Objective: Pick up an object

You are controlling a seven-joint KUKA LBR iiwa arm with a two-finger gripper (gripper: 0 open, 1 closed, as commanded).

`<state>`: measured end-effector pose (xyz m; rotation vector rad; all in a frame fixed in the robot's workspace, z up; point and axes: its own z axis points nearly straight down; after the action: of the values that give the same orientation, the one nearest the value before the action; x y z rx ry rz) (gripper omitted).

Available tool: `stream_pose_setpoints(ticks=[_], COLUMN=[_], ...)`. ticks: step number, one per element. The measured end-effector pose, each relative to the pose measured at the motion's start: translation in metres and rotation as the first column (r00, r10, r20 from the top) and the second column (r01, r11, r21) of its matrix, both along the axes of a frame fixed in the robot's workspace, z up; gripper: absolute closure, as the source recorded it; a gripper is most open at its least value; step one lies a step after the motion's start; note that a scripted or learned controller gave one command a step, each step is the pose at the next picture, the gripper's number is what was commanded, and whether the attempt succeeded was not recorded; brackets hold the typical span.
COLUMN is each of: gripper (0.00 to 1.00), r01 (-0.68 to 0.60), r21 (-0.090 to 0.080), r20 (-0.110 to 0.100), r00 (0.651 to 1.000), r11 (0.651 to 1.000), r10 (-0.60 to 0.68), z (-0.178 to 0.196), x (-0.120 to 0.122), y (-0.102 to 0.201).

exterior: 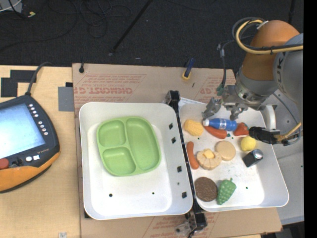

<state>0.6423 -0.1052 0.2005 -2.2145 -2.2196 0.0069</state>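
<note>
Two white bins (94, 133) on cardboard-covered bench (124, 83)

A green divided tray (129, 146) lay in the left white bin (99, 192) — three compartments, set toward the bin's upper middle. Off to the far left a teach pendant (22, 143) with an orange underside and a pale lit screen rested on the bench, its cable running up and away. Brown cardboard (129, 86) sat flat beneath both bins, a small blue-and-yellow clamp (187, 69) at its top edge — black cables (74, 9) trailed over the dark floor behind.
</note>
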Motion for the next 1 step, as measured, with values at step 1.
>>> stream_pose_setpoints(ticks=[1], gripper=[0.00], r01=[0.001], r21=[0.000], r20=[-0.005], r00=[1.000], r11=[1.000], r10=[-0.001], z=[-0.0503], x=[-0.0053], y=[-0.0048])
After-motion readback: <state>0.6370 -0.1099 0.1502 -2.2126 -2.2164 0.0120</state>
